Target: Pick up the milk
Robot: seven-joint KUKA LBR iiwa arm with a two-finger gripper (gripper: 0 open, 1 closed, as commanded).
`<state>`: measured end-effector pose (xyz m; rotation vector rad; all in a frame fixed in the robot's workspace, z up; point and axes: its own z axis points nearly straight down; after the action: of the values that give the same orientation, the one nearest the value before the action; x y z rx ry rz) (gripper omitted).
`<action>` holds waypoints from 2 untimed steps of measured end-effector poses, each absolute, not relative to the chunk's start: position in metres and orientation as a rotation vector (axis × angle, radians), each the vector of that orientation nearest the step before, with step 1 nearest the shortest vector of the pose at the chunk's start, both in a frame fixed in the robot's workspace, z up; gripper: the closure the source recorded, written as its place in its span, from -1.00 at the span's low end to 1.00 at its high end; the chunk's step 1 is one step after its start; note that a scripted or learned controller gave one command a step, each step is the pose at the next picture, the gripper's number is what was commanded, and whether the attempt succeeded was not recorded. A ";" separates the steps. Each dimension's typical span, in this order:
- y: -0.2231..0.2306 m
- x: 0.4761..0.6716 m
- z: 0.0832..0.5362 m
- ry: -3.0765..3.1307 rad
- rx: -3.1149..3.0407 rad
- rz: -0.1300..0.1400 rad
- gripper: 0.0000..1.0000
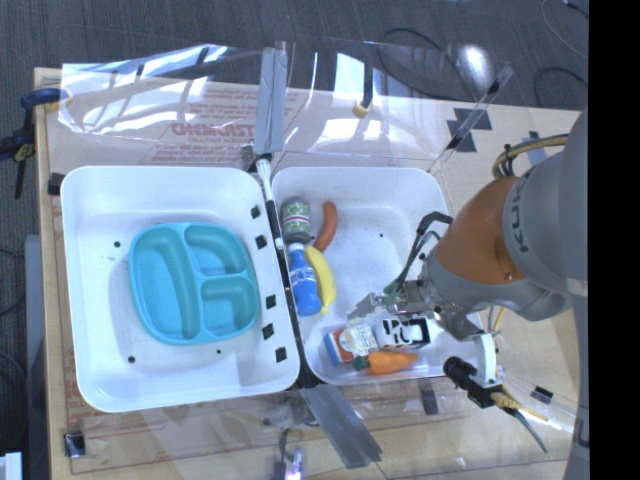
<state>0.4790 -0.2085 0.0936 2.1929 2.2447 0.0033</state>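
Lowest in the right bin (pixel 400 183), against its near wall, a carrot (pixel 390 363) is seen, lying flat. Touching the carrot's upper left side, a milk carton (pixel 350 343) is found lying on its side on the bin floor. Just right of the milk, the gripper (pixel 405 330) is seen low over the floor beside the carton, its body partly covered by the grey and orange arm (pixel 500 248); whether its fingers are spread or closed cannot be told. Left of and above the milk, a banana (pixel 322 278) and a blue bottle (pixel 303 286) lie side by side, with a can (pixel 296 218) and a sausage (pixel 326 225) beyond them. Farther left, a blue tray (pixel 195 283) rests in the left bin (pixel 90 298).
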 end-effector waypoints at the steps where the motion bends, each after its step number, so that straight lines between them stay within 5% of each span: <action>1: -0.209 0.479 0.094 2.245 2.193 0.003 -1.00; 2: -0.209 0.479 0.094 2.245 2.193 0.003 -1.00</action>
<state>0.4790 -0.2085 0.0936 2.1929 2.2447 0.0033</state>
